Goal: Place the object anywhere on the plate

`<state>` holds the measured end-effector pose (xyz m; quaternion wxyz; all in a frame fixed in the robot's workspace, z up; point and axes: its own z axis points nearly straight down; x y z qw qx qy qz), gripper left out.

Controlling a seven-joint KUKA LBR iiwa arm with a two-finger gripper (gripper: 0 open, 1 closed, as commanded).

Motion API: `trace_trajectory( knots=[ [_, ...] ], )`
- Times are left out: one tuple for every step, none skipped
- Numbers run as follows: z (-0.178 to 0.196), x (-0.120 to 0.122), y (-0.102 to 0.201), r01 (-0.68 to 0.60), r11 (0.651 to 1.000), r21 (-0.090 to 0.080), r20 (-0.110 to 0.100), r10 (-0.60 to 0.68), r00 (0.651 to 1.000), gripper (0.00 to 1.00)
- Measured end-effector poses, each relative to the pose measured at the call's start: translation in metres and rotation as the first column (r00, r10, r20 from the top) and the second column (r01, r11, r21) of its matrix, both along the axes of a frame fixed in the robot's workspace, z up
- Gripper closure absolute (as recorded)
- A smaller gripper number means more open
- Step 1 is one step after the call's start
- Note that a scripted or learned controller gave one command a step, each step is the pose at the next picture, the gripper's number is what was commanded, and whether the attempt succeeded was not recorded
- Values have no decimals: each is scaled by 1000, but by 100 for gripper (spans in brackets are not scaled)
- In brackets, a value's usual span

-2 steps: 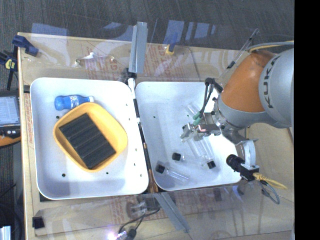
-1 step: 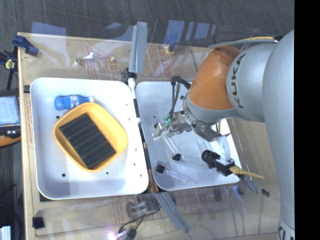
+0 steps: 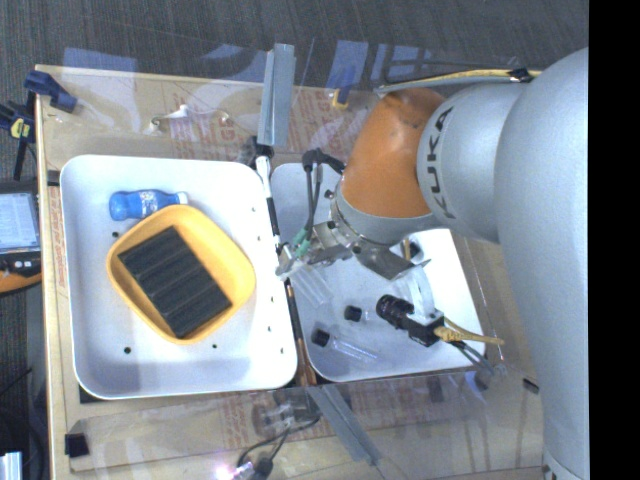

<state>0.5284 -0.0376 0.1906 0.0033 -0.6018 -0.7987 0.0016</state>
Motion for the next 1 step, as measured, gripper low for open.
trace_trajectory(
  knots=[
    [0, 0, 0, 0, 1000, 0, 0, 0, 1000, 0]
  ],
)
